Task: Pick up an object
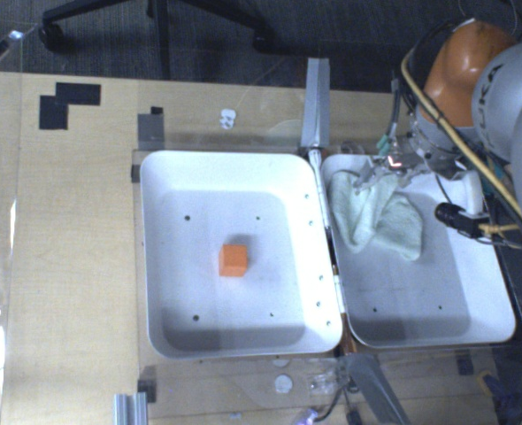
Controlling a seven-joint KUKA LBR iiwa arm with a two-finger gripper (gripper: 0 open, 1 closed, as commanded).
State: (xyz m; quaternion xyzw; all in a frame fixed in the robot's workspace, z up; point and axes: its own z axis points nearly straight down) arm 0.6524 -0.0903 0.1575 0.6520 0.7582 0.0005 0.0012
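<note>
A small orange cube [234, 260] lies near the middle of the left bin [168, 193]. A crumpled pale green cloth [380, 221] lies in the far left part of the right bin [438, 317]. My gripper [387, 168] hangs at the cloth's far edge, right over the spot where the cloth bunches upward toward it. The arm's grey body and orange band [460, 69] reach in from the right and hide the bin's far right corner.
A metal divider post [315, 104] stands between the bins at the back. Black cables [460, 215] run from the wrist over the right bin's right side. Wooden bench [66, 264] extends to the left, with black tape marks [66, 103].
</note>
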